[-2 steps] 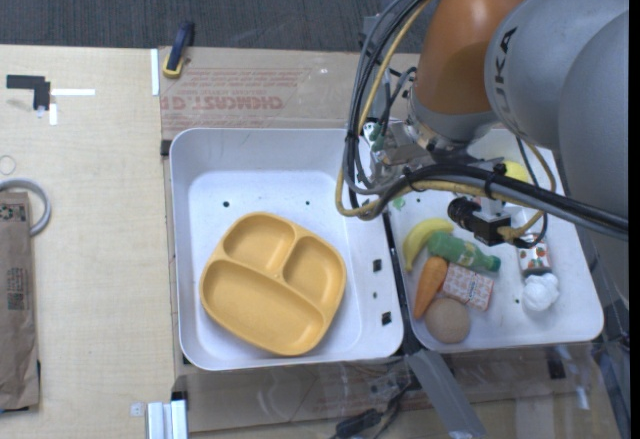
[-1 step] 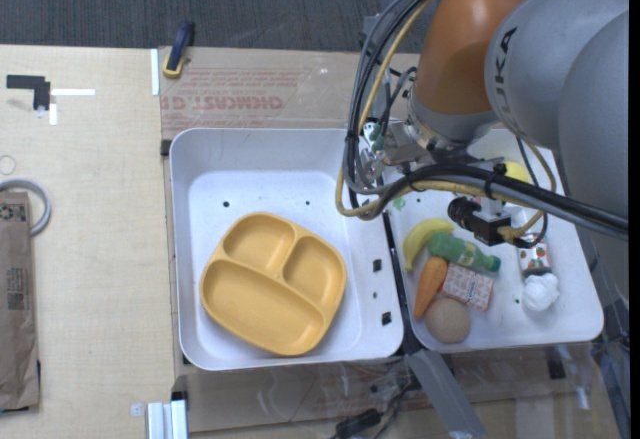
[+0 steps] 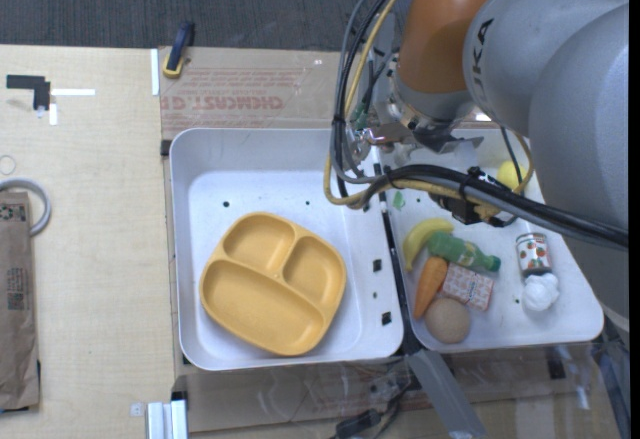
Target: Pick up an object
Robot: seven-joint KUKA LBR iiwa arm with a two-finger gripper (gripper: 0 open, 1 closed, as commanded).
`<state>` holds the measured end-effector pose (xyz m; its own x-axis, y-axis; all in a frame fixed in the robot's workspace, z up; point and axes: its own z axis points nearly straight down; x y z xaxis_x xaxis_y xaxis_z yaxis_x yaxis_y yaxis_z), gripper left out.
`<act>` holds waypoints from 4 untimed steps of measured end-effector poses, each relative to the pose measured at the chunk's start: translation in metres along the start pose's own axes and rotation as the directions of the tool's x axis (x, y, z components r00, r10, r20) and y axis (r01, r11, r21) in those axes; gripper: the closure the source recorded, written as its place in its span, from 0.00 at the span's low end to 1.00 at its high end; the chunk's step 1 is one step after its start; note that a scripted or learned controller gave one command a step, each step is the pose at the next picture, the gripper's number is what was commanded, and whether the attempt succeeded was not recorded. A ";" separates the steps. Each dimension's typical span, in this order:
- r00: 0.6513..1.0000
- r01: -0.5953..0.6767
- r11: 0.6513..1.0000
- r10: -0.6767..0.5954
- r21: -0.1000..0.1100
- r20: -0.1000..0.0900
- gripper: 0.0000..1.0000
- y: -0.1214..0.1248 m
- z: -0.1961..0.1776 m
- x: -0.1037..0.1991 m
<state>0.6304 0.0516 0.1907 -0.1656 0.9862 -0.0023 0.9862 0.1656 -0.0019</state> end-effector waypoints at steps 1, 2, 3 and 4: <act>1.000 0.000 1.000 0.000 0.000 0.000 0.00 0.000 0.000 0.000; 0.899 0.438 0.899 -0.438 -0.003 0.002 0.00 0.019 -0.001 -0.060; 0.900 0.436 0.900 -0.436 -0.004 0.004 1.00 0.020 -0.010 -0.061; 0.809 0.588 0.809 -0.588 -0.003 0.003 1.00 -0.044 -0.112 -0.116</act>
